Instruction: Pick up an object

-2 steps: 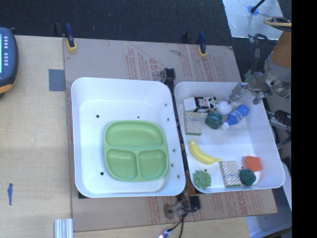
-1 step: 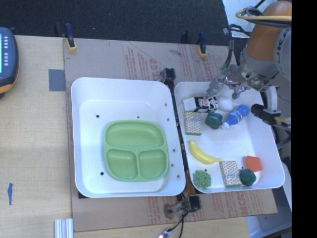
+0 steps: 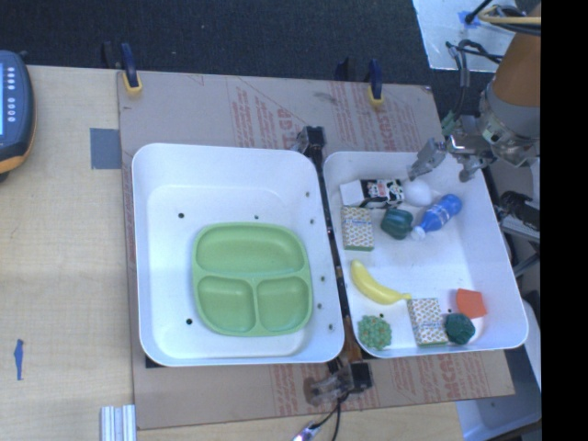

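- The tool (image 3: 447, 154) sits over the far right corner of the right bin (image 3: 496, 255), above the rim. Two grey fingers are visible, spread apart, with nothing between them; the left finger (image 3: 428, 158) slants down toward the bin floor.
- The tool touches no object. The nearest item, a white ball (image 3: 419, 192), lies just below and beside the left finger.
- The arm (image 3: 516, 90) enters from the right edge, its orange band above the grey wrist, with the wrist angled toward the bin's far side.
- Candidate objects lie in the right bin: a blue bottle (image 3: 439, 214) beside the white ball, a dark green object (image 3: 397, 223) touching the bottle's cap end, a black-and-white packet (image 3: 381, 190), a small white block (image 3: 351, 193) and a patterned box (image 3: 358, 228) near the left wall.
- Nearer the front: a yellow banana (image 3: 375, 286), a green broccoli piece (image 3: 375, 332), a second patterned box (image 3: 426, 321), a dark green round object (image 3: 459, 328) and an orange block (image 3: 470, 302).
- The left bin (image 3: 156, 246) holds a green divided plate (image 3: 251, 278).
- Both bins rest on the surface (image 3: 64, 274).
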